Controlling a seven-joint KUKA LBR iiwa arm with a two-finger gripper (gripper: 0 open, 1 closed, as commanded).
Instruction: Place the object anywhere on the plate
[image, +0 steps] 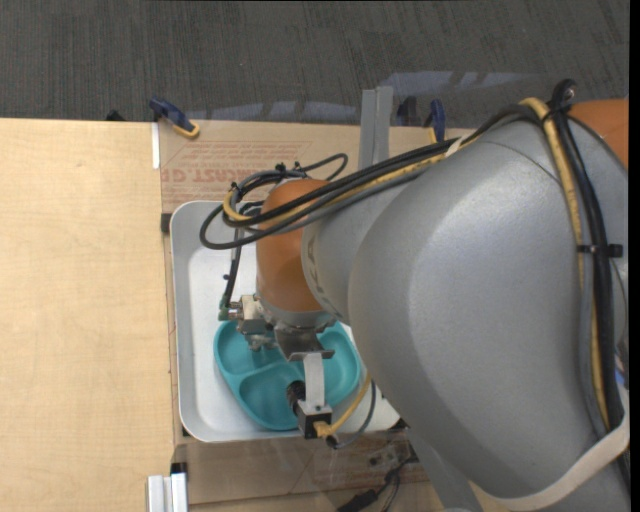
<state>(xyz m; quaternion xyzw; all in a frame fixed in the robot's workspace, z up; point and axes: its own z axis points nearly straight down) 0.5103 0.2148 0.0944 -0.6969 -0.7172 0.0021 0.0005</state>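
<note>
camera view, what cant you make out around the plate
- plate: its middle and right side lie under the orange wrist in the camera view.
- What, if anything, rests on the plate: cannot tell, the same wrist covers it.
- white bin: its right half is behind the grey arm.

A white bin sits beside a pale wooden board, a blue clamp at the board's far corner.

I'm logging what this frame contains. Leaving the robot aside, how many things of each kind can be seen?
Teal plate: 1
White bin: 1
Blue clamps: 2
Total: 4
</note>
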